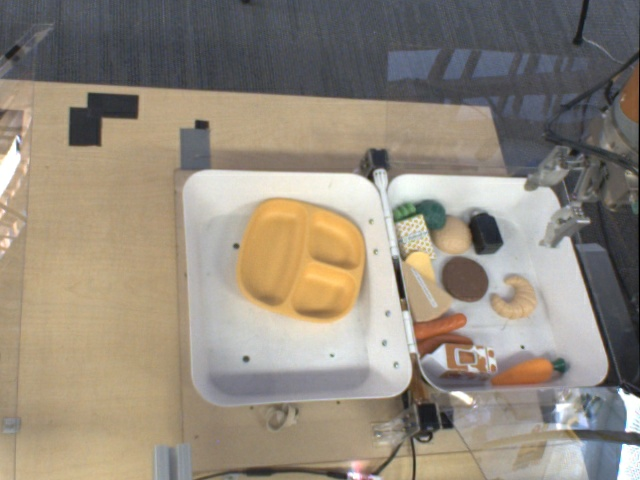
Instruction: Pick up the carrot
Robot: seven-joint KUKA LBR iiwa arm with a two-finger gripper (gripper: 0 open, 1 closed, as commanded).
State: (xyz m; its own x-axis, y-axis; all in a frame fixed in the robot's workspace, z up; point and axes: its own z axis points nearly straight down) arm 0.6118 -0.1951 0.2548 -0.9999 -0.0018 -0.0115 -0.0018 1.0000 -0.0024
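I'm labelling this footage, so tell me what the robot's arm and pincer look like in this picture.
At the camera view's right edge, the pincer is pale grey metal, built from angular bracket-like pieces with slim fingers. Dark cables loop across above it. A small patch of orange from the arm peeks in at the edge. The rest of the arm is cut off by the frame.

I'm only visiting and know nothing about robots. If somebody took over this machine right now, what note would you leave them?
Gripper: at the upper right corner of the right bin, holding nothing; I can't tell its finger state.
Carrot: lying along the right bin's near edge, green end pointing right, beside a small carton.
Left bin: holds a yellow divided plate.
Done: nothing yet; the carrot is untouched.
Left: bring the gripper over the carrot, close on it and lift.
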